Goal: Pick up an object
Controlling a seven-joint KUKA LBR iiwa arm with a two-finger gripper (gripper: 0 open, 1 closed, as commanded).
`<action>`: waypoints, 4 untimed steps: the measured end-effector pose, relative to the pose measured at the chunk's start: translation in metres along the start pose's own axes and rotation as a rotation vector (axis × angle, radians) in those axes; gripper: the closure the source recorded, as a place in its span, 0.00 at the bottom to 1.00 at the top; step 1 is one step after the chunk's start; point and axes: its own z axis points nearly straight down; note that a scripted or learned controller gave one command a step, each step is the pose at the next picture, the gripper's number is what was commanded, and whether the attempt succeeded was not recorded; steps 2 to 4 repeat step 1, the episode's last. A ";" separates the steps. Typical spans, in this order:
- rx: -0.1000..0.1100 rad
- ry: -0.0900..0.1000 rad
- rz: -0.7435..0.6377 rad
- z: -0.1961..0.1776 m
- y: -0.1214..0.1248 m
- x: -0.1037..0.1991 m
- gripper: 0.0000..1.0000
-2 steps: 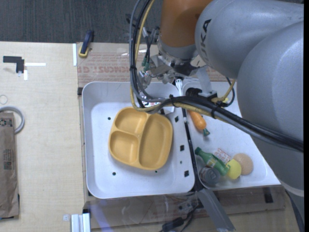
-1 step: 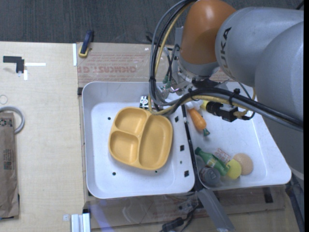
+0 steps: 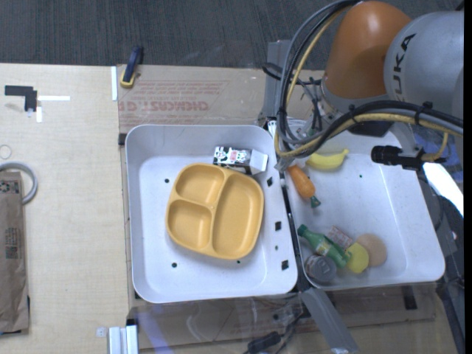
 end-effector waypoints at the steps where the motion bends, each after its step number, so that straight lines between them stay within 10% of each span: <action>1: 0.000 0.000 0.000 0.000 0.000 0.000 0.00; 4: 0.000 0.000 0.000 0.000 0.000 0.000 0.00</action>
